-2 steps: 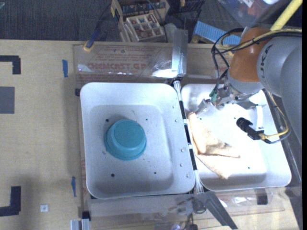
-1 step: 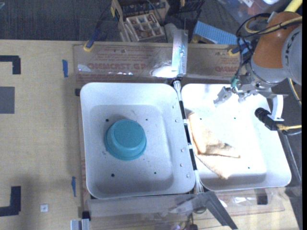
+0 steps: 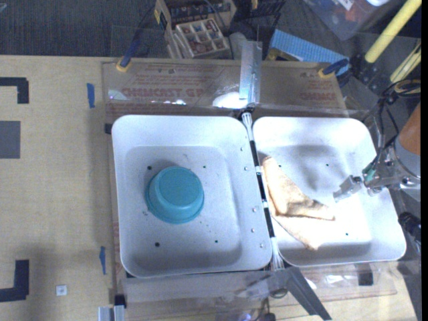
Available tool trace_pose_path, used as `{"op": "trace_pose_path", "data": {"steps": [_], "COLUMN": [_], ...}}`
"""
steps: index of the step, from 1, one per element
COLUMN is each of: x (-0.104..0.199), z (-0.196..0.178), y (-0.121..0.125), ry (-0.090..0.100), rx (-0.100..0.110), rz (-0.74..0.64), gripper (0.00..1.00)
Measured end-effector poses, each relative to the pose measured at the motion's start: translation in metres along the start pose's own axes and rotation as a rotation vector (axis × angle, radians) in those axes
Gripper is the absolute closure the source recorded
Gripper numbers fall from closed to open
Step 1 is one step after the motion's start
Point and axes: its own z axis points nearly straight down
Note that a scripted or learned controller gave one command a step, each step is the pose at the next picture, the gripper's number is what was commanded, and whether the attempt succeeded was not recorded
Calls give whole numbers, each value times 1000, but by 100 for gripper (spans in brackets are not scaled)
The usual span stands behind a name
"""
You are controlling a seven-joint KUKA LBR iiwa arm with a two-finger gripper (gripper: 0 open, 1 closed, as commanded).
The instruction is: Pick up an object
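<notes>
One teal bowl [image 3: 175,194], one tan cloth [image 3: 292,201]

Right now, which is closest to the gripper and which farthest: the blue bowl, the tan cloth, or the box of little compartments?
1. Tan cloth, right bin, just left of the gripper.
2. Blue bowl, left bin.
3. Compartment box, beyond the bins, at the top.

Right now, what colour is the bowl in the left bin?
Teal blue; the bowl shows in the camera view.
</notes>
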Motion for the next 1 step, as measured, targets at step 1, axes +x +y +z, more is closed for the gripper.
{"op": "trace_pose_path", "data": {"steps": [1], "x": [61], "z": [61], "y": [13], "ry": [-4], "rx": [-10], "rz": [-52], "gripper": [0]}}
